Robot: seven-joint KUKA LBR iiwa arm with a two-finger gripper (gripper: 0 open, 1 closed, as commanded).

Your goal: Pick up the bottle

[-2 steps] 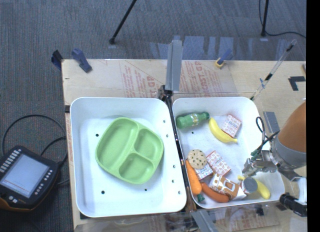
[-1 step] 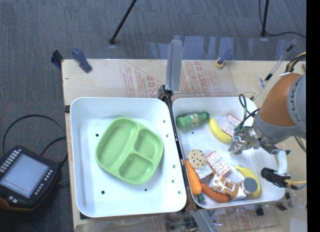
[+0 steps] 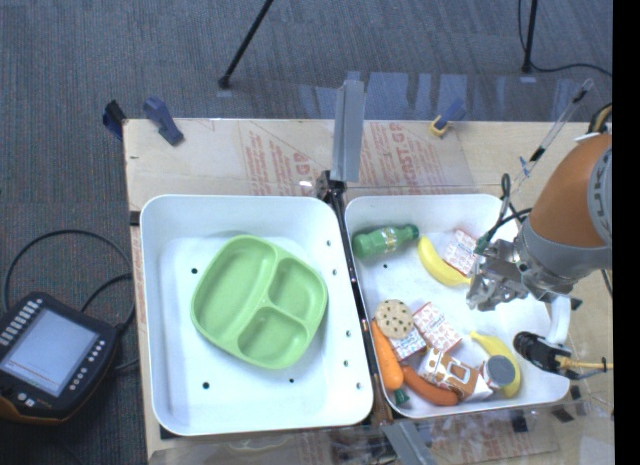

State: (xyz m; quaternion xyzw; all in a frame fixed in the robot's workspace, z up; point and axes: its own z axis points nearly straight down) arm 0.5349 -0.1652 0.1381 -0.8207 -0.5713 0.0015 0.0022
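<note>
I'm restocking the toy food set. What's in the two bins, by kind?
Green bottle: 1
Bananas: 2
Carrots: 2
Cookie: 1
Small snack boxes: 3
Green divided plate: 1
Total: 10

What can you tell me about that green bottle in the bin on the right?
The small green plastic bottle lies on its side near the far left corner of the right-hand shallow white bin. It looks translucent green, with a yellow cap pointing right toward the yellow banana, and a paler band like a label around its middle. Its base sits close to the bin's left wall. Nothing grips it; the end effector is off to its right.
</note>
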